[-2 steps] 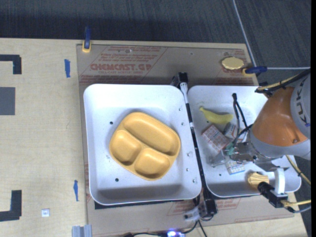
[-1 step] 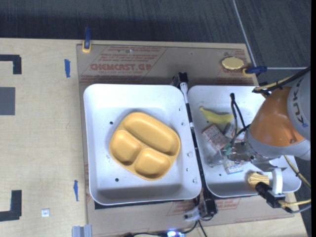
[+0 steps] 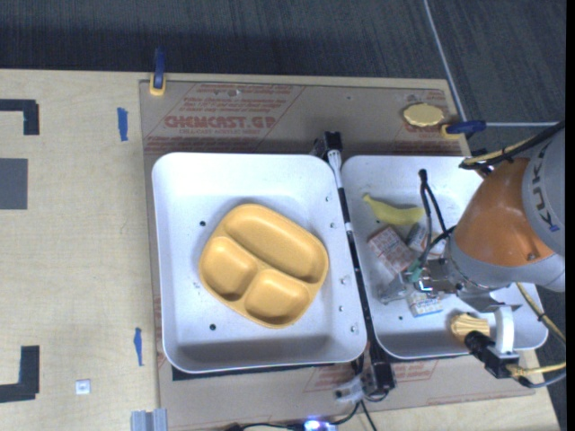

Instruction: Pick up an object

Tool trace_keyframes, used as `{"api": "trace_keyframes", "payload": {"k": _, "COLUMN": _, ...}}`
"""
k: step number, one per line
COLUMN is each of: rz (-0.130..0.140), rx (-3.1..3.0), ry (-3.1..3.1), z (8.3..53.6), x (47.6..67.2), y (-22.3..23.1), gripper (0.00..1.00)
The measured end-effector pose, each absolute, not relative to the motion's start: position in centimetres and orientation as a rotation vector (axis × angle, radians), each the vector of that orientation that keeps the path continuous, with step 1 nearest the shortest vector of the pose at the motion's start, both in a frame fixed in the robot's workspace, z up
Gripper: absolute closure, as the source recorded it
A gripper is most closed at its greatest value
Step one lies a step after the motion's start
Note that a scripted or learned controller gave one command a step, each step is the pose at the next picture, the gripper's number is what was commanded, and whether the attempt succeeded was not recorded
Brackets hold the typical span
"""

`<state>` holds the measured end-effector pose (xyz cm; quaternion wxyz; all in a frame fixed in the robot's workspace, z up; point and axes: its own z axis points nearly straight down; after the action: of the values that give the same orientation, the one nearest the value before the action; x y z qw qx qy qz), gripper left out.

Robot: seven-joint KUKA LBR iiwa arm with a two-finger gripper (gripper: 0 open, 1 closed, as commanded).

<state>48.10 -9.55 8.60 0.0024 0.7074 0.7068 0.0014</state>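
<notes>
Whether the jaws are spread or closed cannot be told, the arm covering the right bin, with a banana and packets beside it.

Two bins sit side by side on the bench. The left bin holds a sectioned tray, lying at a slant near its middle. The right bin holds a small cluster: a banana toward the far side, a packet just in front of it, more clutter nearer still. The arm hangs over that bin's right half, reaching down into the clutter. Behind the right bin, a round disc rests on the board.
</notes>
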Motion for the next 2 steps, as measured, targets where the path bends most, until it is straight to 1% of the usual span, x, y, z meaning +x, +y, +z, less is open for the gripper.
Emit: {"api": "trace_keyframes", "payload": {"k": 2, "rz": 0.005, "rx": 2.218, "ry": 2.217, "z": 8.60, "x": 48.11, "y": -9.32, "gripper": 0.00}}
